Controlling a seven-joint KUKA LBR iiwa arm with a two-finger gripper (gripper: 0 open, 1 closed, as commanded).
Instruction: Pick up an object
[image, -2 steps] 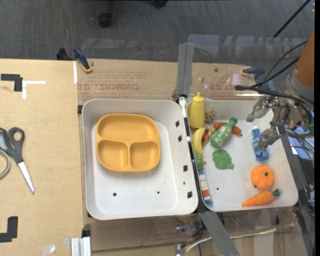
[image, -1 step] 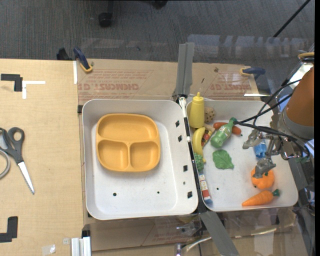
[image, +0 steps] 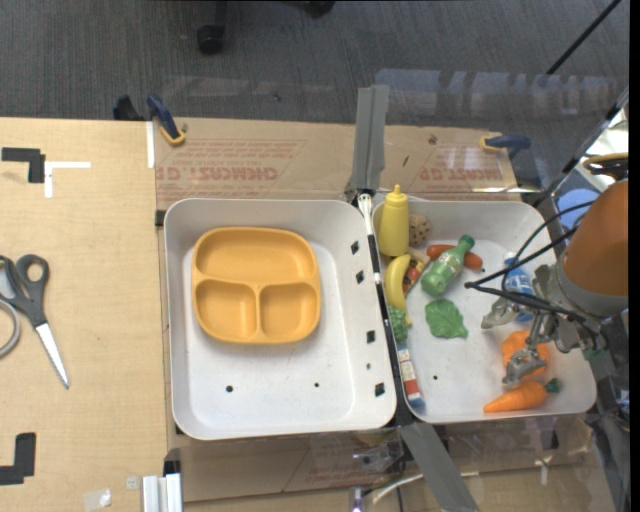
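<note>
Claw (image: 520, 350) low in the right bin (image: 470, 395), near its right wall, metal fingers (image: 500, 317) splayed part open, one tip toward the leaf, the other down by the carrots. Nothing seen gripped between them; lower tip touching or just over the upper orange carrot (image: 518, 345), contact hard to tell. Second carrot (image: 517, 398) just below the claw, lying near the bin's front wall, long axis roughly left to right, narrow tip pointing left, green end to the right. Left of the claw: green leaf (image: 445, 319), green bottle (image: 446, 267) tilted, yellow mustard bottle (image: 394, 222) and banana (image: 397, 280) against the bin's left wall. Left bin (image: 270, 400) beside it, holding a yellow divided plate (image: 257, 284). Scissors (image: 35, 305) on the bench (image: 80, 400), well left.
</note>
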